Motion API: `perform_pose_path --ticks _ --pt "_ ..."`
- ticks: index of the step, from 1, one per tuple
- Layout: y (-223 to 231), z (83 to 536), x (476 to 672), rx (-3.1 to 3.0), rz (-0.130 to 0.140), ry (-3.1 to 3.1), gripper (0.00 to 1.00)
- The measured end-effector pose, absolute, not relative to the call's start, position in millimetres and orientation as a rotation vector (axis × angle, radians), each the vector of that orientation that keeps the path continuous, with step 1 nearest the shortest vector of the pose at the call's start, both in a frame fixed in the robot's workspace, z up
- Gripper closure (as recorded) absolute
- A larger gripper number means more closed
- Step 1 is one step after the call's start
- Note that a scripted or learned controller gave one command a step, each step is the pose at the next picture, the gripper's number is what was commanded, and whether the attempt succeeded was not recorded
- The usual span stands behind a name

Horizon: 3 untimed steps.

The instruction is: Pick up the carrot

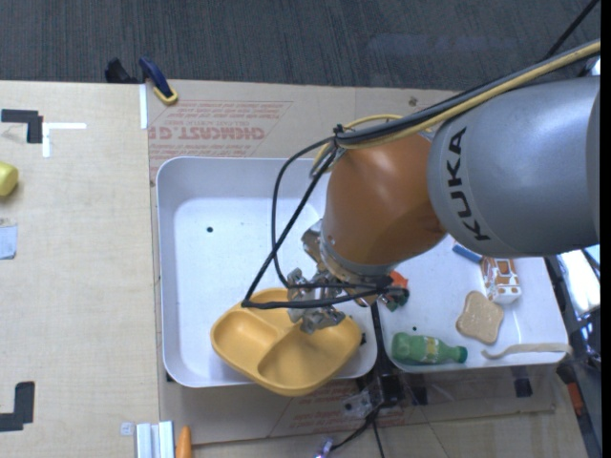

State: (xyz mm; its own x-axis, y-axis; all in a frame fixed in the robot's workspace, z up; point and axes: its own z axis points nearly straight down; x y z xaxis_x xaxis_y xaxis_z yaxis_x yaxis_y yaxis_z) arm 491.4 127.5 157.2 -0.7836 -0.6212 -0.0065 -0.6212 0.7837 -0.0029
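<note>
A small orange piece, likely the carrot (397, 281), peeks out from under the arm's orange wrist at the left side of the right bin (535, 365); most of it is hidden. My gripper (315, 315) hangs low over the back edge of a yellow divided plate (277, 356), which lies in the front of the left bin (191, 256). The gripper is left of the orange piece, across the wall between the bins. Cables and the wrist cover its tip.
In the right bin lie a green bottle (428, 349), a toast slice (479, 318), a small white and orange packet (501, 281) and a pale strip (523, 351). A yellow object (6, 179) rests on the bench at far left.
</note>
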Motion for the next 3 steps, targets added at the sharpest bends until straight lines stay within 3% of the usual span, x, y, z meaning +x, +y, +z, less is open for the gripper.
perform_pose_path --ticks 1,2,3 --pt "102 139 503.1 -1.488 0.002 2.764 1.0" --pt "74 192 478.6 -0.645 0.0 3.072 1.0" --pt "74 201 480.1 -0.646 0.001 3.069 1.0"
